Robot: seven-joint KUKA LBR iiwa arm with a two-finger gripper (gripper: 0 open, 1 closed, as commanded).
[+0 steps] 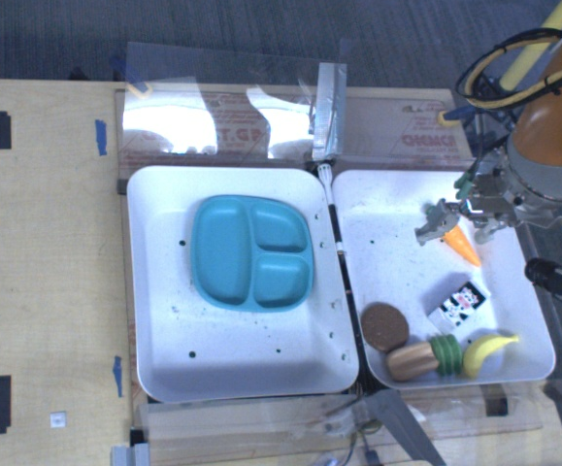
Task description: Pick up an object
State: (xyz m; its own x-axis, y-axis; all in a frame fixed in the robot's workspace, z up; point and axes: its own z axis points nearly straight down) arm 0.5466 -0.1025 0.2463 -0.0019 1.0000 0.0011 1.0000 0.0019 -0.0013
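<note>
Hovering by the right bin's [543,357] far right edge, pincer [452,223] spread, gripping nothing, over the orange carrot [463,244]: light, stiff, slick, best pinched mid-body.

On the wooden bench [48,260] you see the left bin [154,260] holding a blue divided plate [252,252]; a clear plastic sheet [222,115] lies behind it.

I see the divided tray [252,252] in the left bin [154,289] — in the right bin [378,202], carrot [463,246] behind carton [458,304], cookie [384,326] and banana [486,350] in front.
</note>
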